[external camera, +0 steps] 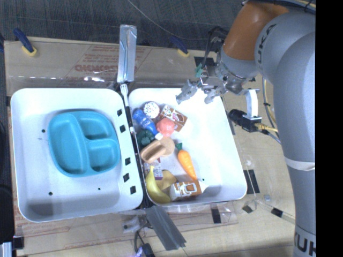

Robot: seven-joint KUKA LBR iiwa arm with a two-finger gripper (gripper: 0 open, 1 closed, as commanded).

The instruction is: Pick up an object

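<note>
Bins sit side by side: the left bin [27, 159] holds a blue divided tray [84, 141]; the right bin [220, 154] holds a carrot [187, 164], banana [153, 189], pink ball [166, 126] and labelled bottle [186, 189], its writing unreadable. The gripper [198, 91] hangs spread, empty, over the far rim.

Gripper [197, 91] up over the far rim of the right bin [228, 143], fingers spread, nothing in them. Carrot [186, 164], banana [154, 189], pink ball [166, 126] piled along its left side. Blue divided tray [84, 142] in the left bin [27, 159].
</note>
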